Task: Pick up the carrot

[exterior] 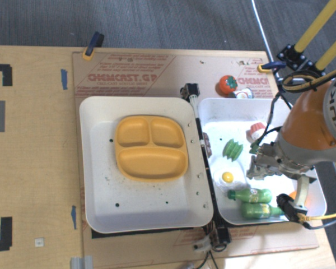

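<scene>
The small orange carrot (292, 195) peeks out at the lower right of the frame, just right of the grey two-finger gripper (257, 170); its long axis stays hidden, and the claw's state I cannot tell.

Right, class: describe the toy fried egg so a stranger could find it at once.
Find the white bin on the view's right. Inside, between a ribbed green piece above and two green bottles below, lies the fried egg. It alone is flat and white with a round yellow yolk.
</scene>
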`<control>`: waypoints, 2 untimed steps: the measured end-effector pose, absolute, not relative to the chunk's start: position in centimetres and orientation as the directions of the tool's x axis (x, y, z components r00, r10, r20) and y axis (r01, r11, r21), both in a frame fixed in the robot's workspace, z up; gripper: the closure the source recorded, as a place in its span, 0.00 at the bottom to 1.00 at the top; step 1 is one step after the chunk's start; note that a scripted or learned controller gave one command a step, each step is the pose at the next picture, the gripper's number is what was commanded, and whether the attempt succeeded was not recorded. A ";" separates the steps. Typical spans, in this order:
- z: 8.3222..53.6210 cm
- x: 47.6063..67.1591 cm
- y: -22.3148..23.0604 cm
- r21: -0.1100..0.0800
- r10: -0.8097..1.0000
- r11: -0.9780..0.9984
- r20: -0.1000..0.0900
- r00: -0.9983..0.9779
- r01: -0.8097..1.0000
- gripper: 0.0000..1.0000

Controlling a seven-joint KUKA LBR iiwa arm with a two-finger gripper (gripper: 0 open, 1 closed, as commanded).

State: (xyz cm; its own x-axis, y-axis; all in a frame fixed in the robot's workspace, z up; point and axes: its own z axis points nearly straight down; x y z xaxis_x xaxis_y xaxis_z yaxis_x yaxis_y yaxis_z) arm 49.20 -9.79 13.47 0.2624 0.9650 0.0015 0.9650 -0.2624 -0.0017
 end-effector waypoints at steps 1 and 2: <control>23.5 48.0 -5.6 -0.001 0.737 -0.675 0.000 0.675 0.737 1.00; 18.4 49.0 2.7 -0.005 0.413 -0.911 -0.004 0.911 0.413 1.00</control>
State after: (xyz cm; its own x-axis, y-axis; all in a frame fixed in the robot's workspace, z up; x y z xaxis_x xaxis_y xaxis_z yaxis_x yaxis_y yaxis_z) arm 49.00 2.71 18.41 0.9106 0.4133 -0.0035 0.4133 -0.9106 -0.0047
